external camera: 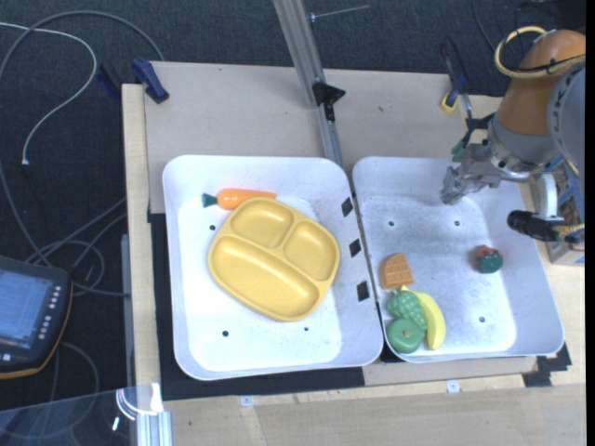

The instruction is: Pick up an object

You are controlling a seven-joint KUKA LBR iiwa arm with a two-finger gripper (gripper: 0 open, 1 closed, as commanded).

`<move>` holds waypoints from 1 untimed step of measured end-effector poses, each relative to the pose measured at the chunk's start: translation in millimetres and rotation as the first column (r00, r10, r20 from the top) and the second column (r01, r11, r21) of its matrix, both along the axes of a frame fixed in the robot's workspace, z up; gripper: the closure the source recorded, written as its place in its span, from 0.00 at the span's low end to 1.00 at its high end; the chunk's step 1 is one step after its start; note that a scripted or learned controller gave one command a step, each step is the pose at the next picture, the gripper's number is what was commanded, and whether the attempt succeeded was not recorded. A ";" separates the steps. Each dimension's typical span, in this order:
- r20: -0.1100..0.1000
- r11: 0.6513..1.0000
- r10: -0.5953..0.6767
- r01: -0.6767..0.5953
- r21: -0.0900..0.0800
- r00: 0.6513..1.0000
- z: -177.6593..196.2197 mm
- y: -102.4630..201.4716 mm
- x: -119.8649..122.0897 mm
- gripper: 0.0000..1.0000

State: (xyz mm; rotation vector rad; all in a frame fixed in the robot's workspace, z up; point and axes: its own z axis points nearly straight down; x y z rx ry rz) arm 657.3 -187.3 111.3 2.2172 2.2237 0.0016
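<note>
My gripper (453, 191) hangs over the far part of the right bin (418, 179), with nothing seen between its tips. A small red and green toy strawberry (488, 259) lies to the right of the bin's middle, below and right of the gripper. At the bin's near left sit an orange cracker-like piece (396, 270), green grapes (406, 304), a yellow banana (431, 320) and a green apple (403, 335), all packed close together.
The left bin (186, 249) holds a yellow divided plate (273, 257) and an orange carrot (244, 196) at its far edge. A metal pole (307, 54) rises between the bins at the back. Cables and a pendant (28, 314) lie left of the bench.
</note>
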 end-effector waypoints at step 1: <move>0.008 1.000 -0.002 0.002 -0.002 1.000 65.7 -3.1 2.0 1.00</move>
